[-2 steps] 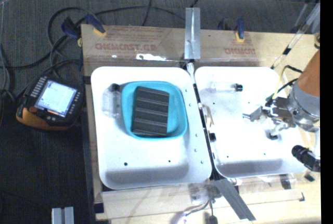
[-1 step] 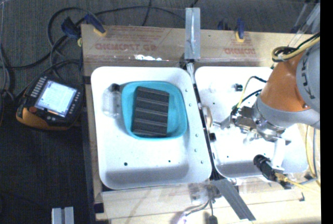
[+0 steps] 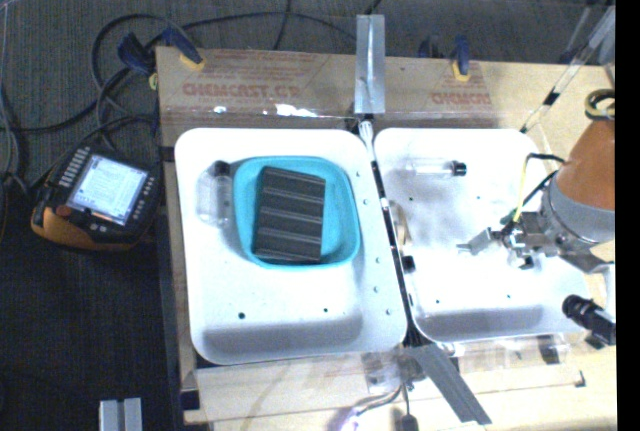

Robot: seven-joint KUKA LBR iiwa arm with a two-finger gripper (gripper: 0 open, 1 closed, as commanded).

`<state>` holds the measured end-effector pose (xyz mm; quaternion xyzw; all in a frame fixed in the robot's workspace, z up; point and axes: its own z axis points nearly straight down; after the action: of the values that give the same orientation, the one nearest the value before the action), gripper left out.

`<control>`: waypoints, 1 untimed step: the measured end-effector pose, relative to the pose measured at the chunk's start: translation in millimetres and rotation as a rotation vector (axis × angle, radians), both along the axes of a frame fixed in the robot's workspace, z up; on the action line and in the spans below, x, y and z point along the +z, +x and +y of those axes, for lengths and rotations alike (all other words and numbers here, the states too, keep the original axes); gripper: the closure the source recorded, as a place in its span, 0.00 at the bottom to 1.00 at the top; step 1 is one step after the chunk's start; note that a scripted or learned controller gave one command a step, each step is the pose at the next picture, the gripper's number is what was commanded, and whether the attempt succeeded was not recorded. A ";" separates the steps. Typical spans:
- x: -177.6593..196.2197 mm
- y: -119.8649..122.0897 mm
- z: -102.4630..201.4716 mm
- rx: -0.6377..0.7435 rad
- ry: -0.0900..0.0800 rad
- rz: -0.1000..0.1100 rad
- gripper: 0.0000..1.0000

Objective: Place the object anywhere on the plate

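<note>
A: Seen from above, at a slant: two white bins side by side on a wooden desk (image 3: 300, 84). In the left bin (image 3: 285, 319), a blue plate (image 3: 345, 219), slightly above centre of that bin.

B: On the plate?

A: A dark ribbed block (image 3: 290, 214), lying flat, covering most of the plate's middle. Just beside the plate's left rim, touching or nearly so, a clear plastic bottle (image 3: 213, 191) lying in the bin.

B: And the right bin (image 3: 480, 319)?

A: Toward its upper part, a clear tube-like item with a dark tip (image 3: 435, 167), lying level, well apart from the plate. Too faint to identify further.

B: The arm?

A: Entering from the right edge of the frame, orange band (image 3: 592, 164) at upper right, grey wrist below it. End effector (image 3: 495, 241) low over the right side of the right bin, pointing left. Open or closed: cannot tell at this angle; nothing seen between its tips.

B: Beyond the bins?

A: At centre left of the frame, on the dark floor, an orange-edged handheld pendant with a lit screen (image 3: 100, 194), cables curling above it. Blue clamps (image 3: 175, 44) at the desk's upper left corner and upper right.
</note>
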<state>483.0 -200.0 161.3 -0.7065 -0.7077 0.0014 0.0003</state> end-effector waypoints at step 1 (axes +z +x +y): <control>-38.2 0.4 61.3 -0.124 0.000 -0.001 0.00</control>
<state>483.4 -138.7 123.1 -0.7489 -0.6627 0.0007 0.0000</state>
